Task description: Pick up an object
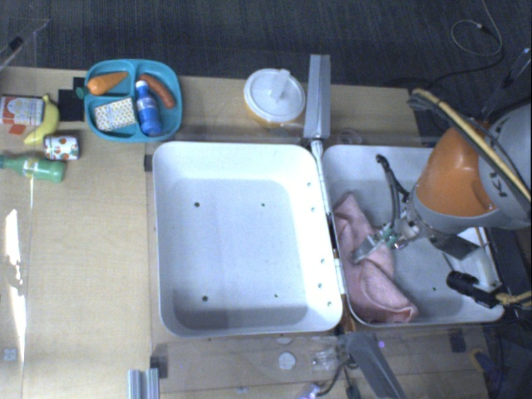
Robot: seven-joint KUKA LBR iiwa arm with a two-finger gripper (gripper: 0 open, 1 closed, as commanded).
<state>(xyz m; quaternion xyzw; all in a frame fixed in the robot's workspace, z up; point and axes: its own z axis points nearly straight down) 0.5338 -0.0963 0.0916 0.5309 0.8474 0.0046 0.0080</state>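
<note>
Pink cloth (368, 266) is seen crumpled in the right bin (432, 160), along its left wall, running from mid-bin down to the front-left corner. Gripper (376, 243) is lowered over the cloth's upper-right part, w/ fingertips touching or just above the fabric; contact can't be confirmed at this res. Fingers appear spread a little, approx. half open, and no cloth is seen pinched between them. Arm (453, 181), grey w/ orange band, is reached in from the right over the same bin. Left bin (237, 231) is placed beside it, the walls touching. On the bench behind, a blue divided tray (172, 98) w/ toy food and a white lidded cup (274, 96) are noted, well apart from the bins.
</note>
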